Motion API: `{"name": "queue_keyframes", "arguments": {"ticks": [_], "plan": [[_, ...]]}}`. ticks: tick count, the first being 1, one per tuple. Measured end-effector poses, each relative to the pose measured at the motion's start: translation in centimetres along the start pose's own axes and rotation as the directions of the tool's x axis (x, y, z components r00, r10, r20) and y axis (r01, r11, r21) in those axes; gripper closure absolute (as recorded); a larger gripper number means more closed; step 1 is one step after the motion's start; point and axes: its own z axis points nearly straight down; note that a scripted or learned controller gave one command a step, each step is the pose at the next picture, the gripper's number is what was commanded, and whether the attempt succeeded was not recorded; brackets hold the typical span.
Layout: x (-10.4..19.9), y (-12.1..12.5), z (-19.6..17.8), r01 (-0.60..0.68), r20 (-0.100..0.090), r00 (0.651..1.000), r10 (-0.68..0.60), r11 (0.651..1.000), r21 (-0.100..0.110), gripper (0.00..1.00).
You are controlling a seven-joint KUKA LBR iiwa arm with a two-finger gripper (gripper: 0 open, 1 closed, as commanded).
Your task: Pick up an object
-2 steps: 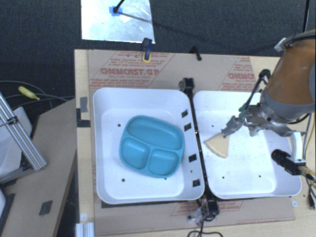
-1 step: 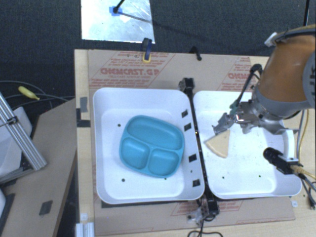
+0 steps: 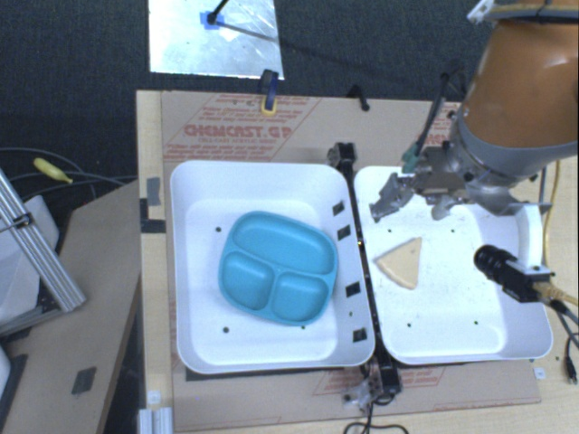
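Two white bins sit side by side on the desk, on a brown cardboard sheet with red lettering. Left bin holds a blue divided tray, three compartments, lying flat near the bin centre, slightly rotated. Right bin holds a pale tan wedge-shaped piece, flat on the floor of the bin close to the divider between the bins; material hard to make out. Arm enters from the right; its large orange-brown housing hides the upper right corner of the right bin and part of the wrist. Gripper hangs over the upper part of the right bin, above and apart from the wedge, nothing seen between the fingers. Finger spacing cannot be told: the metal parts blur together against the white bin. A black cylindrical fitting overlaps the right bin's right side; its far end is cut off at the frame edge.
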Motion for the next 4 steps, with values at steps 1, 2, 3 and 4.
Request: {"name": "queue_keyframes", "arguments": {"ticks": [1,2,3,4], "plan": [[-0.5,0.1,-0.4,-0.007,0.004,1.000,0.007,1.000,0.009,1.00],[3.0,-0.8,-3.5,-0.006,0.003,1.000,0.006,1.000,0.012,1.00],[8.8,-0.6,-8.1,-0.005,0.003,1.000,0.005,1.000,0.010,1.00],[8.5,-0.6,-9.0,-0.005,0.003,1.000,0.005,1.000,0.010,1.00]]}}
